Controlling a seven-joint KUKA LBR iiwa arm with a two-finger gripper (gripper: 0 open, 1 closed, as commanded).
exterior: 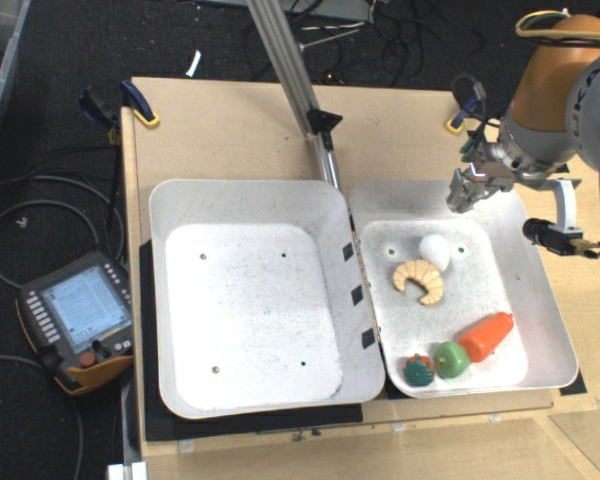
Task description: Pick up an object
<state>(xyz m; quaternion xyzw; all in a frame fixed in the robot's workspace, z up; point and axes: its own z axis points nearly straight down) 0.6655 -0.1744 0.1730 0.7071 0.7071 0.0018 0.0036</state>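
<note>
The gripper (462,196) hangs over the right bin's (540,298) top edge, upper right of the frame — open or shut, I cannot tell. Below it lie a smooth white egg (435,249), curved croissant (421,280), orange carrot (486,334) and round green apple (451,359).

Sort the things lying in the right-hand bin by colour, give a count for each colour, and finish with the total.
White: 1, the egg-shaped piece
Tan: 1, the croissant
Orange: 1, the carrot-like piece
Light green: 1, the round piece
Dark green: 1, the small piece
Total: 5
</note>
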